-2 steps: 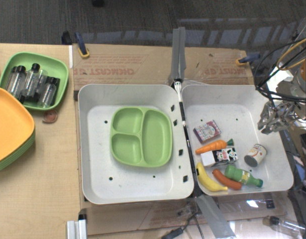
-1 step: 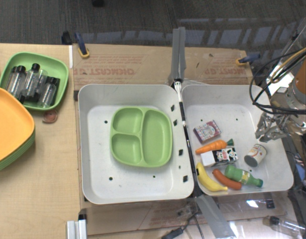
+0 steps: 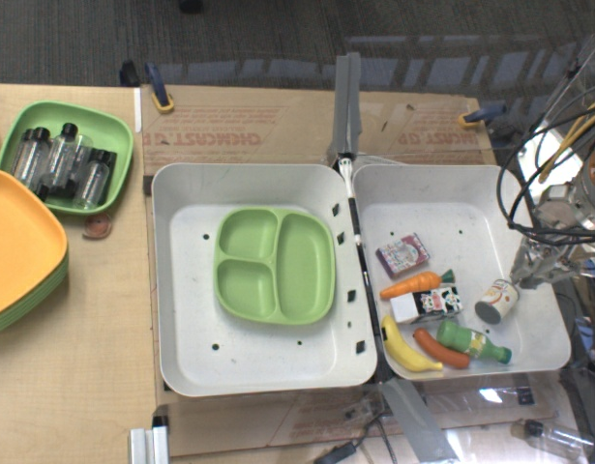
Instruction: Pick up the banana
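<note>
You are at the approach step, I judge: the banana (image 3: 405,348) lies in the right bin (image 3: 466,189), front-left corner, touching the red sausage toy (image 3: 440,348). The gripper (image 3: 537,267) hangs over the bin's right rim; I cannot tell its opening, nothing seen in it. Next move: go left and fwd, then descend. The bench is cardboard w/ grey carpet beyond the bin.

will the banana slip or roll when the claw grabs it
The banana looks like smooth, stiff plastic, so it may slip. Its curve probably makes it pivot rather than roll. It lies against the bin wall and touches the sausage, so that may get nudged.
</note>
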Robot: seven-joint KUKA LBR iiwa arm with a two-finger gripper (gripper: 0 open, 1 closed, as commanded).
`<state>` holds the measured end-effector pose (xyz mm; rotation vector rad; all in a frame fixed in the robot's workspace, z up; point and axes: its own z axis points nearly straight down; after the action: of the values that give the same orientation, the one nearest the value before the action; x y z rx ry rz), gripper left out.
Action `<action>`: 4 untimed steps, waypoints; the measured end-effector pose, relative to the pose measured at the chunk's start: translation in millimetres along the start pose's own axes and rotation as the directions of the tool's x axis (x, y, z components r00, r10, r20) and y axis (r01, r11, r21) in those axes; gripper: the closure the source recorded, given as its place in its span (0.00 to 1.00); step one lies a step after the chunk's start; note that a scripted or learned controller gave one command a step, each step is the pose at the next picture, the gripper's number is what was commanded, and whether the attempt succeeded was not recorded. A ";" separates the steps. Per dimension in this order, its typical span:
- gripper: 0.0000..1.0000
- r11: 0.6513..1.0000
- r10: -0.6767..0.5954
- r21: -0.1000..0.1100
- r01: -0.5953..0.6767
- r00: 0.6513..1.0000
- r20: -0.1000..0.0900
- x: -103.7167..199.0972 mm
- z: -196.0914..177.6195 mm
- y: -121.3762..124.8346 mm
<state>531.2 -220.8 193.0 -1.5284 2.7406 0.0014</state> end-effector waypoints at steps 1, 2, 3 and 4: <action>1.00 1.000 -0.018 0.001 0.018 1.000 0.002 -63.0 45.7 -70.4; 1.00 0.966 -0.257 0.003 0.257 0.966 0.002 -78.2 19.0 -75.1; 1.00 0.857 -0.516 0.001 0.516 0.857 0.002 -36.4 -2.7 -58.4; 1.00 0.693 -0.721 0.002 0.721 0.693 0.002 -70.7 15.7 -107.5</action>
<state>659.8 -217.1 177.7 -2.4775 1.9212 0.0000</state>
